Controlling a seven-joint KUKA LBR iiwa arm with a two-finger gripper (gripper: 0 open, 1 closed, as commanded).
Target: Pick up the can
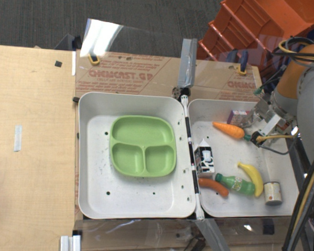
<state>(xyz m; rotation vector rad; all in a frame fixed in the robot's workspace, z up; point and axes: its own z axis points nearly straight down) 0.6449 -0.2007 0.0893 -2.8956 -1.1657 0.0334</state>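
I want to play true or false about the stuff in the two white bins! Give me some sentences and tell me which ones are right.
1. The green plate lies in the left bin. True.
2. The can sits on the green plate. False: it lies in the right bin, near its front right corner.
3. The banana lies between the green bottle and the can. True.
4. The carrot lies in the left bin. False: it lies in the right bin, toward the back.
5. The end effector is hovering right above the can. False: it is at the back of the right bin, near the carrot, far from the can.
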